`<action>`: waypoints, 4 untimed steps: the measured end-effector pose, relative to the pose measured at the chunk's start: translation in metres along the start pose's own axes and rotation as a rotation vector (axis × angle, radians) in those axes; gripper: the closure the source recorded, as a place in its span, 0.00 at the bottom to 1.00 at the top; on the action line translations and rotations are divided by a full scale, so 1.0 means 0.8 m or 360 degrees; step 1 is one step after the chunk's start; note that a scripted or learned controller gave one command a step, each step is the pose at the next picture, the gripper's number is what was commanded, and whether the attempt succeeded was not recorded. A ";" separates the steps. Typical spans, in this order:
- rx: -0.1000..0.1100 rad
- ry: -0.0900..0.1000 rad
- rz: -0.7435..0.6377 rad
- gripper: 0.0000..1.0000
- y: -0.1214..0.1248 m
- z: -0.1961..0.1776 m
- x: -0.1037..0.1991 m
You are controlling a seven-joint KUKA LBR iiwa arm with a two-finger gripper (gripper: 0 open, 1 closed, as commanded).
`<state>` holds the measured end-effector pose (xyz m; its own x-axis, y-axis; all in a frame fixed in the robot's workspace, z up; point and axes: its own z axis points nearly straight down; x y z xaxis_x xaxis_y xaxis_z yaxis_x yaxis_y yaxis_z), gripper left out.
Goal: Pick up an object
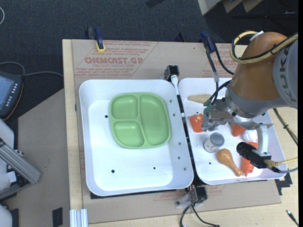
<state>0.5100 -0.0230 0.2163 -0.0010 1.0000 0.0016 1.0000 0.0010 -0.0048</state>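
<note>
My claw [208,122] hovers mid-right beside the orange toy [196,123]; grip state, I can't tell. It looks light, slick: pinch its middle.

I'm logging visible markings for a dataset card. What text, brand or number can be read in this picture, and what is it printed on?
"CHEMCAST G.P": red print, repeated, on the brown paper-covered board under the bins; the last letters are blurred.
More red print on the same board behind the right bin: too blurred to read.
Large dark letters on the arm at the right edge: cut off, unreadable.
</note>
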 end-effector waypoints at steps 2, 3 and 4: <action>-0.0014 -0.0003 -0.0001 1.00 0.012 -0.024 0.007; -0.0010 -0.0003 0.0001 1.00 0.012 -0.022 0.005; -0.0002 -0.0002 0.0005 1.00 0.005 -0.003 -0.007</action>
